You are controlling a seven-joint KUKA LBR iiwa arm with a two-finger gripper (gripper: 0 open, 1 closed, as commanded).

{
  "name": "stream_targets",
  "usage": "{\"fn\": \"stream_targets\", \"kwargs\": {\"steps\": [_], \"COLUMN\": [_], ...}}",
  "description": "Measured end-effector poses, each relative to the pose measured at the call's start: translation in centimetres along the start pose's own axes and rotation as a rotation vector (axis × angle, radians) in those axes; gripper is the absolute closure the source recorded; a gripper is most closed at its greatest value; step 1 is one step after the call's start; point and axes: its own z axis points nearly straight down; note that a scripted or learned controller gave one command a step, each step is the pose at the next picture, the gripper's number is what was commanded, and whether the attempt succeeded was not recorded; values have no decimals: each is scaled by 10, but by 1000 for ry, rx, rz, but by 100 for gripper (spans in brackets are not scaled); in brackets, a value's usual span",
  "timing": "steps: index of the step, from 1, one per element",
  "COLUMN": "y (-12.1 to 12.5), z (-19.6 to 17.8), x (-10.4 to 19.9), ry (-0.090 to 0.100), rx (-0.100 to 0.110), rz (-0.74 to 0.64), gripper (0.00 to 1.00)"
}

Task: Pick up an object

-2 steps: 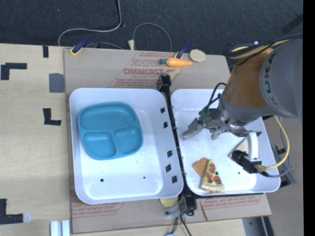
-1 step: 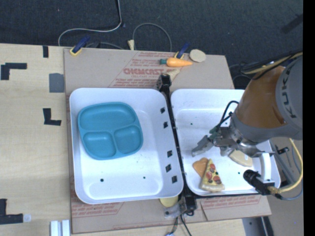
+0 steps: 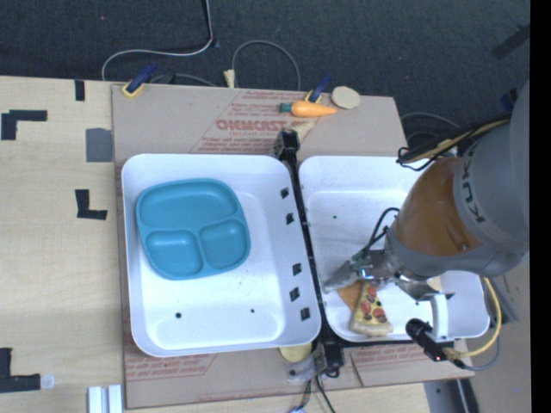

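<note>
Two bins sit side by side on the cardboard (image 3: 258,127), split by a black divider (image 3: 297,231).

Camera view:
- Left bin (image 3: 155,325) holds a blue plate (image 3: 194,228), three compartments, lying flat near the upper left. It's wide and shallow, so you'd have a poor pinch on it from above.
- Right bin (image 3: 344,188) has a pizza slice (image 3: 368,310) lying flat against the front wall, near the divider. That's the likely target: it's the one loose thing under the arm.
- Arm (image 3: 465,213) comes in from the right, wrist low over the right bin, which is why most of that bin's right half is covered.
- Gripper (image 3: 366,269) is just above the slice's upper end, touching or nearly so. One metal finger (image 3: 340,274) angles out left toward the divider. I can't tell if the fingers are spread or pressed together, and I don't see the slice between them, so don't count it as held.
- Carrot (image 3: 310,108) and a tan disc (image 3: 346,98) lie on the cardboard behind the bins, outside reach of this pick.

Judgement: you're at the descend/grasp step, nothing lifted. Risk: the slice is flat and thin and close to the wall, so the fingers may skate over it or jam on the bin edge.
</note>
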Motion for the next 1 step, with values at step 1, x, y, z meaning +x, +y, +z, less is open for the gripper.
{"fn": "stream_targets", "kwargs": {"steps": [1], "y": [1], "z": [-87], "x": [-73], "ry": [-2], "rx": [-3], "rz": [3], "gripper": [0]}}
